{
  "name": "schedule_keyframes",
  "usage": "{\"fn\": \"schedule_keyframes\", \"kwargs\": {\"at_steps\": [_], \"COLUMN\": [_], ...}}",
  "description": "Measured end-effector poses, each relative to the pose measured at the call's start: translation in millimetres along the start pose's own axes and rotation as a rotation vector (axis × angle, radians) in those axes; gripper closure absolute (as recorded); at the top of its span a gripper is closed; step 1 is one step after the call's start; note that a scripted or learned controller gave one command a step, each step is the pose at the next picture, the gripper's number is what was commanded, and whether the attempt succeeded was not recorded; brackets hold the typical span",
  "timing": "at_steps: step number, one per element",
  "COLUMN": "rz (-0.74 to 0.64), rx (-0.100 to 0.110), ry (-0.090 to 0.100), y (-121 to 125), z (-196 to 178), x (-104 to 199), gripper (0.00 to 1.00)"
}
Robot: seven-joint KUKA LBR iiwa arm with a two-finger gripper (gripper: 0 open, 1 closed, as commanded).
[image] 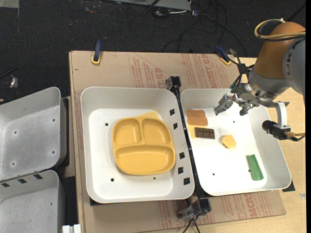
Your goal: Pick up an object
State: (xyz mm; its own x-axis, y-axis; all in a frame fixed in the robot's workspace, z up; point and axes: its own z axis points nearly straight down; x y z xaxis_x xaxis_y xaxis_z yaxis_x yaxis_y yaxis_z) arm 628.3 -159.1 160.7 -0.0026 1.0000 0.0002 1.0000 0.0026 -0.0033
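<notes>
You've got the gripper (233, 102) up over the right bin (272, 178), jaws spread, nothing in em. Toast (197, 117) sits just below-left, prob easiest grab.

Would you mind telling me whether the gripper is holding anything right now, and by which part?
Nothing is held. The two-finger gripper hangs open above the right white bin, apart from the tan square toast piece.

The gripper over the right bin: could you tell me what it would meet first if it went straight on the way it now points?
The gripper hangs over the right bin, pointing down. It would probably meet bare bin floor first, just right of the tan square piece, though depth is hard to judge from this slanted view.
</notes>
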Motion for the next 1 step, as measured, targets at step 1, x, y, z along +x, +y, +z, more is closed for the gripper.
{"fn": "schedule_keyframes", "kwargs": {"at_steps": [1], "rz": [0.004], "rx": [0.001], "ry": [0.0], "y": [1.9], "z": [61.8], "x": [-5.6], "gripper": [0.0]}}
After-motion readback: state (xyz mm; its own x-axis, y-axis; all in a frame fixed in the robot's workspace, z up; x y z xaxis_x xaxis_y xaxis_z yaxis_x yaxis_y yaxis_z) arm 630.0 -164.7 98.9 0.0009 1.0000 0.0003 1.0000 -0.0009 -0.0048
